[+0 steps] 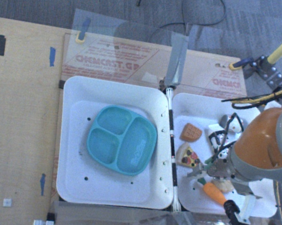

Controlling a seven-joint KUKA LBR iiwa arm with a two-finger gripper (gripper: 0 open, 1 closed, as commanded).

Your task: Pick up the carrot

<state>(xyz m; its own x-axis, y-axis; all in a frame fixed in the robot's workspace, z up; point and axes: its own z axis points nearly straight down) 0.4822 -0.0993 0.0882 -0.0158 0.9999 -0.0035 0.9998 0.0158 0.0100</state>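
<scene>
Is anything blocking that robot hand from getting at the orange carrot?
Nothing visible stands in the way. The carrot lies in the right bin, right below the gripper. The pizza slice and waffle lie off to the side.

Arm [269, 147] cut off by right edge, hides much of right bin [186, 195]. Gripper [215, 172] fingers buried under wrist, state unclear. Carrot [215, 194] far end tucked under wrist. Small items beneath arm too obscured to identify.
</scene>
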